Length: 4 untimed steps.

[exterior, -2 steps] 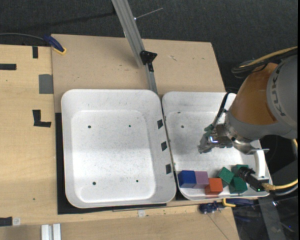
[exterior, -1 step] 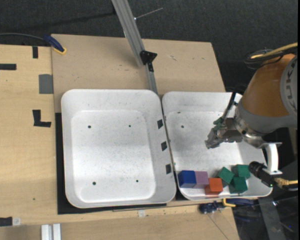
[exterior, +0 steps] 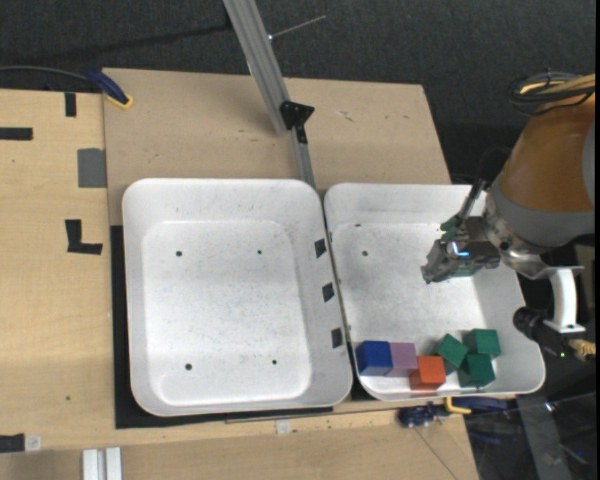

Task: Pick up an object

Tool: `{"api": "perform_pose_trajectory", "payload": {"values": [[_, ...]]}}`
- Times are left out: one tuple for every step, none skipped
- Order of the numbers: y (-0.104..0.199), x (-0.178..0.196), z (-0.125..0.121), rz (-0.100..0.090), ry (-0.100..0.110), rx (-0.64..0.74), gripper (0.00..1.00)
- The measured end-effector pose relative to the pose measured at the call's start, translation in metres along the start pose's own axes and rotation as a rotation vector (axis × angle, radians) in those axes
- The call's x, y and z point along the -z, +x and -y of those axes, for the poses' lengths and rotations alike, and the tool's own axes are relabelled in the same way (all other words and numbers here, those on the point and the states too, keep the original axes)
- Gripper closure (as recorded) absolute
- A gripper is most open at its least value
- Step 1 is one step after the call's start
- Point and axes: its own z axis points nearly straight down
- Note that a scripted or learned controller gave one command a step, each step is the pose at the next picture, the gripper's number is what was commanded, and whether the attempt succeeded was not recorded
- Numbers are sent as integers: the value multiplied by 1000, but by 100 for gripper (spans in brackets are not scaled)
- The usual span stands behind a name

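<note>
Claw (exterior: pixel 448 260) is seen above bare floor of right bin (exterior: pixel 380 268), grip state cannot be told, with blue block (exterior: pixel 375 356), lilac block (exterior: pixel 404 356), orange block (exterior: pixel 429 370) and green blocks (exterior: pixel 470 356) clustered at its 6 o'clock along the near wall.

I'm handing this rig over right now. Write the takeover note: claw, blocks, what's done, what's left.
Claw: over the right bin, in its upper right part, above bare floor; nothing seen in it; whether it is open or shut cannot be told.
Blocks: all bunched along the right bin's near edge: blue cube, purple cube, orange cube, and three green blocks at the near right corner.
Left bin: no blocks in it.
Done: no pick yet.
Left: bring the claw down to the cluster and lift one block.
</note>
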Motion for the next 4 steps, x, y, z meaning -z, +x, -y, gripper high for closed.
{"api": "perform_pose_trajectory", "payload": {"values": [[0,38,-1,0,2,-1,100],[50,37,-8,-2,5,3,100],[107,31,-19,-2,6,5,100],[150,9,-20,-1,8,3,100]]}}
